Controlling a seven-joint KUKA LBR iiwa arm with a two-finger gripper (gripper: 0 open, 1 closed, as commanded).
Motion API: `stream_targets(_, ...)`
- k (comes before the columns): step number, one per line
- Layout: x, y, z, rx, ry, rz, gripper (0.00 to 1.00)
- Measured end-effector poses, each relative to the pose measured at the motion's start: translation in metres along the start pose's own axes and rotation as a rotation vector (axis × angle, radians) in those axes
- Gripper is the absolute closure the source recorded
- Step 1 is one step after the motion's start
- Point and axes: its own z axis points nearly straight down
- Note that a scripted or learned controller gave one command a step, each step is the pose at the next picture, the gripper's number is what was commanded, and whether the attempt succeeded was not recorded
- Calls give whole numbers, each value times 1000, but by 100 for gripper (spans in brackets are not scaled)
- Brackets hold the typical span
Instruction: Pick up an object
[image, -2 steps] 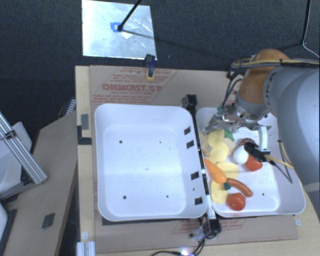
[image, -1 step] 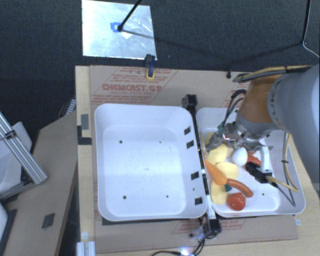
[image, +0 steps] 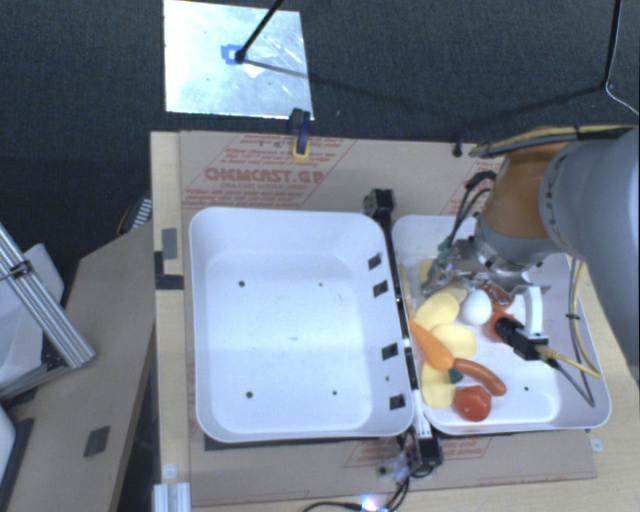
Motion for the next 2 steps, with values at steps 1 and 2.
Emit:
stream_targets(1, 52, -69, -93, 2, 3, -5, 100)
stream_targets(2, 105, -27, -122, -1, 1, -7, 100)
